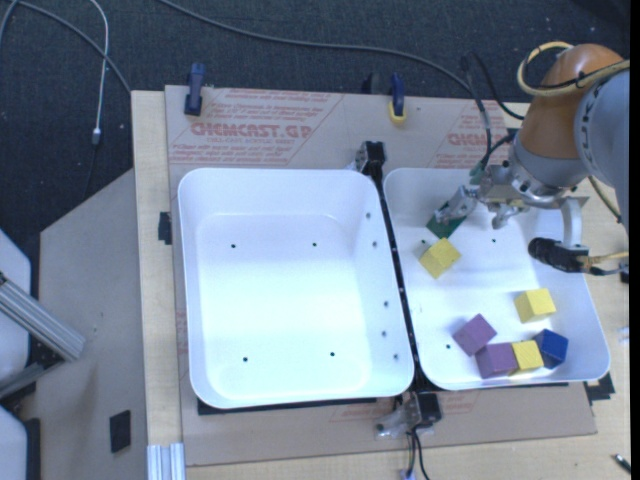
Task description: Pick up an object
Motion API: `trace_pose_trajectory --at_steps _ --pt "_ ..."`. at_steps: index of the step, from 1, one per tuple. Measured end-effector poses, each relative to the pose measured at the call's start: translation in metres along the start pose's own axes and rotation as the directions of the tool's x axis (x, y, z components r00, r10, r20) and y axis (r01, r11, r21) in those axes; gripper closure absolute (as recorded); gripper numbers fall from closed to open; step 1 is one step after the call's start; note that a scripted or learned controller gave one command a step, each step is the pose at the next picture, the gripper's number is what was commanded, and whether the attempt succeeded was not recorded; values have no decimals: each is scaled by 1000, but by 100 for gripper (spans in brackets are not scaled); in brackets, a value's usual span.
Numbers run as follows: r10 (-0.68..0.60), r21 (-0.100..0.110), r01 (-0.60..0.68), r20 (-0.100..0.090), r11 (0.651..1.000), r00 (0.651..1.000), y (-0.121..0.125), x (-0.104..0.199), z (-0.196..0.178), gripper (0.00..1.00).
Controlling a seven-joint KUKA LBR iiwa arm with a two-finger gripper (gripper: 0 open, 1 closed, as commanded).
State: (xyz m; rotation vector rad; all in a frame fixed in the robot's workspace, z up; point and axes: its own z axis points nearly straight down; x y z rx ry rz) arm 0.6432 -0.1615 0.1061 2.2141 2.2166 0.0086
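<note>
Here, the arm [570,118] reaches into the right bin [590,363], pincer [462,206] low over the blocks.

The left bin [290,278] sits touching the right one along their shared edge, both on a brown board [300,128] over the surface. In the right bin a yellow block [439,257] lies tilted just below the pincer, with a green block [442,224] right at the pincer's tip; whether the pincer grips it or merely touches it, I cannot tell, nor how wide it stands. Toward the near corner lie two purple blocks [474,333], a yellow one [527,355] and a blue one [552,346] bunched together, and another yellow block [535,304] a little apart. Two clamps [195,86] pinch the board's far edge. Red lettering on the board looks like "CHEMCAST GP"; I can't make it out cleanly.
</note>
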Motion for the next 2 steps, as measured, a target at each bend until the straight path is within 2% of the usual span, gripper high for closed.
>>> trace_pose_trajectory --at_steps 1,2 --pt "-1 12 1 -3 1000 1000 -35 41 18 0" --pt "1 8 -1 -2 1000 1000 -34 40 7 100"
